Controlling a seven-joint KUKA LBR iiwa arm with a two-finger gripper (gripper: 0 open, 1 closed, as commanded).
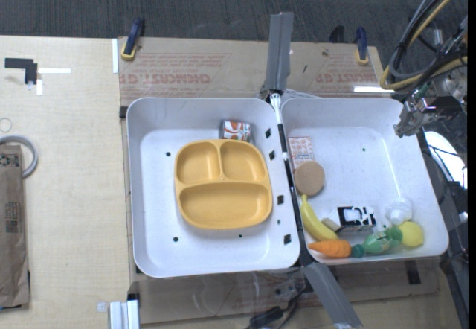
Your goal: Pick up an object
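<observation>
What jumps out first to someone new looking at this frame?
The yellow divided plate dominates the left bin, with a small carton just beyond it. In the right bin, toy food crowds the near edge: banana, carrot, lemon. The gripper sits at that bin's far right rim.

Banana (pixel 315 221), carrot (pixel 329 248), brown round cookie (pixel 309 178) and yellow lemon (pixel 411 234) along the right bin's near edge.

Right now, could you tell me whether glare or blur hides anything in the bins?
Camera view: even light with soft shadows; the yellow plate is sharp; a bright patch of glare sits on the right bin near its right rim; the small toys beside the carrot are crowded and hard to separate.
</observation>
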